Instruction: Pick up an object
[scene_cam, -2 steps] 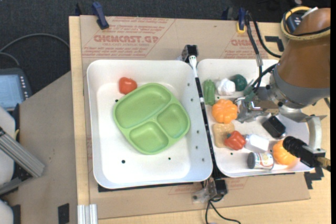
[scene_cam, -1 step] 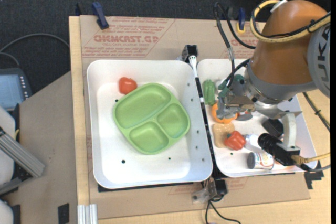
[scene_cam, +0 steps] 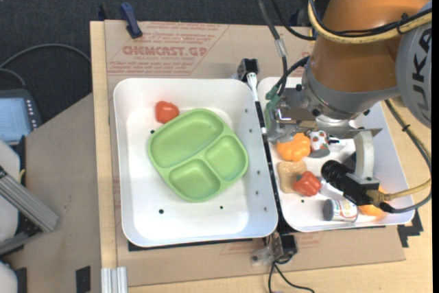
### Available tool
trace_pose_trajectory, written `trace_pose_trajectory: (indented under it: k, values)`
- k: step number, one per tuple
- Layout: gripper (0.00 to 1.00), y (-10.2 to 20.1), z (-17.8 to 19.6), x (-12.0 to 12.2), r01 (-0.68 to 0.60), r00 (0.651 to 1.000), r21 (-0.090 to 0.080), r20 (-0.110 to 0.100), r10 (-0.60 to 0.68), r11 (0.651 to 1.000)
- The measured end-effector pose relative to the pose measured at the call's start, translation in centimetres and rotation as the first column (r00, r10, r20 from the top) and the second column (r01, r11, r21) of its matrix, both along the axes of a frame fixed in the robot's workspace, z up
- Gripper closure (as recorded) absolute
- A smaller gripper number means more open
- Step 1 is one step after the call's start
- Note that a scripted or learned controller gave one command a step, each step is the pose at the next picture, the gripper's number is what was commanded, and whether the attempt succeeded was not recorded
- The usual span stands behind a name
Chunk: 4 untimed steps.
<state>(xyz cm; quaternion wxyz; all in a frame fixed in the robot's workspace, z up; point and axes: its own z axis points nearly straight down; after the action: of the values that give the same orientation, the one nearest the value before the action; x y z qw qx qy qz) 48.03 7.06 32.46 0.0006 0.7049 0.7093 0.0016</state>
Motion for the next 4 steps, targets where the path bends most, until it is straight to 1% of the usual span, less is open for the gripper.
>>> trace_pose_trajectory:
  k: [1,2,4]
  values:
    - [1.00,6.2,5.6,0.0,-0.002,1.000,0.001,0.001,0.002,1.000]
    - [1.00,5.8,6.2,0.0,0.004,1.000,-0.005,-0.006,-0.004,1.000]
    - [1.00,6.0,8.0,0.2,0.002,1.000,-0.008,-0.009,-0.002,1.000]
